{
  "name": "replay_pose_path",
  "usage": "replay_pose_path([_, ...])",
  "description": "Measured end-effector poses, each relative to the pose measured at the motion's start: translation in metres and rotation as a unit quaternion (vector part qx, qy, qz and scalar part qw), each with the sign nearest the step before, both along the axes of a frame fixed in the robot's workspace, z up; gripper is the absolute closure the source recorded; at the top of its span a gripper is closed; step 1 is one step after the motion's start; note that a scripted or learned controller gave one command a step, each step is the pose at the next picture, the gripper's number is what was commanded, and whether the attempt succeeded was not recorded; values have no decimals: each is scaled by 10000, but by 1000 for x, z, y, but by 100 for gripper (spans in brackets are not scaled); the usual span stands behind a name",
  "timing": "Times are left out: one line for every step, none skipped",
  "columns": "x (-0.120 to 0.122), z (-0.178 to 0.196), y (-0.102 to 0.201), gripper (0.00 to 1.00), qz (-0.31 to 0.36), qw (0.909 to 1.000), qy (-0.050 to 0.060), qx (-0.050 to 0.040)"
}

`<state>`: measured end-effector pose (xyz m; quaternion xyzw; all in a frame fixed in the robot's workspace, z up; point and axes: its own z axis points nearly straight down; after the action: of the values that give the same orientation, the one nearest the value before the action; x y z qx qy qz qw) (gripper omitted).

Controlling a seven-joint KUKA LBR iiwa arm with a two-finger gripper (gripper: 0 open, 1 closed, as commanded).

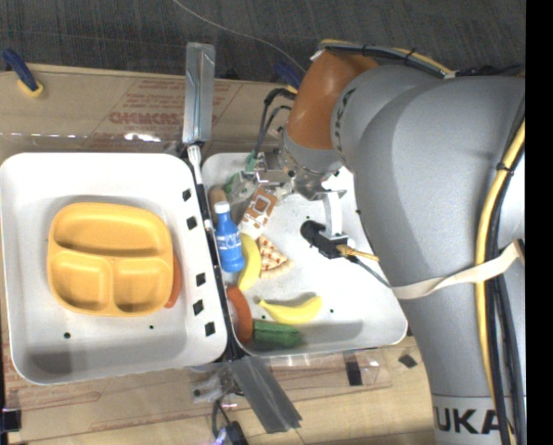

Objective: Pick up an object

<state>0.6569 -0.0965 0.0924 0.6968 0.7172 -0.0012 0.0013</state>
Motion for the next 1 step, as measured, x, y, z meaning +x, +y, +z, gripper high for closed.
replay_pose_path([1,10,2,100,34,10000,3,13])
